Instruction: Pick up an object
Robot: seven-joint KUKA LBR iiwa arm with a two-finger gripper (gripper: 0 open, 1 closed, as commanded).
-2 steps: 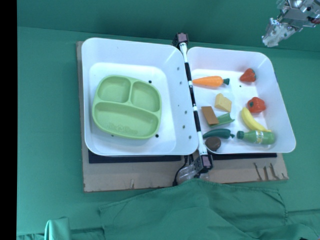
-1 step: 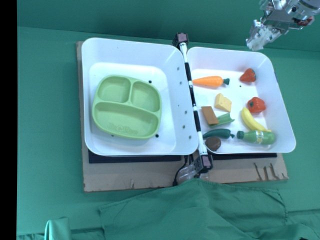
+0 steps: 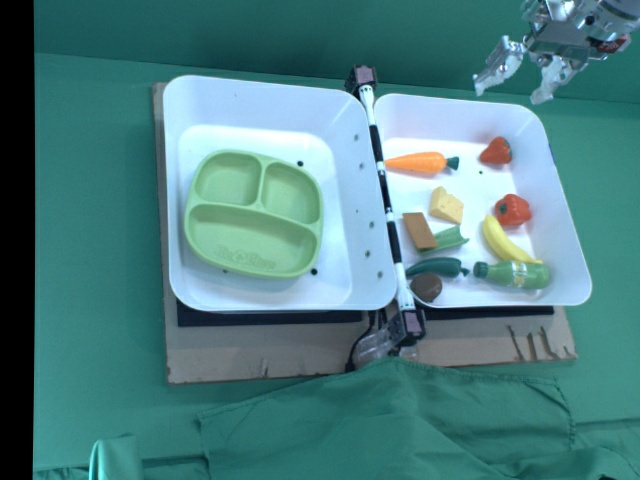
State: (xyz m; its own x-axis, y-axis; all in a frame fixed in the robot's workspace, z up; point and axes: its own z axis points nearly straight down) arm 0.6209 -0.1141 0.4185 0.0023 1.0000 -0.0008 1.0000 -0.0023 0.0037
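My gripper (image 3: 518, 76) hangs open above the far edge of the right bin (image 3: 565, 223), with nothing between its fingers. Below it in that bin lie a carrot (image 3: 420, 162), a strawberry (image 3: 496, 151), a cheese wedge (image 3: 447, 206), a red pepper (image 3: 512, 209), a banana (image 3: 503, 240), a green bottle (image 3: 513, 274), a brown block (image 3: 419, 231), a green pod (image 3: 450, 237), a dark green cucumber (image 3: 433, 266) and a brown round piece (image 3: 427, 287).
The left bin (image 3: 340, 138) holds a light green divided plate (image 3: 254, 213). A hinge bar (image 3: 383, 198) runs between the bins. Green cloth (image 3: 400, 418) bunches up at the front of the bench.
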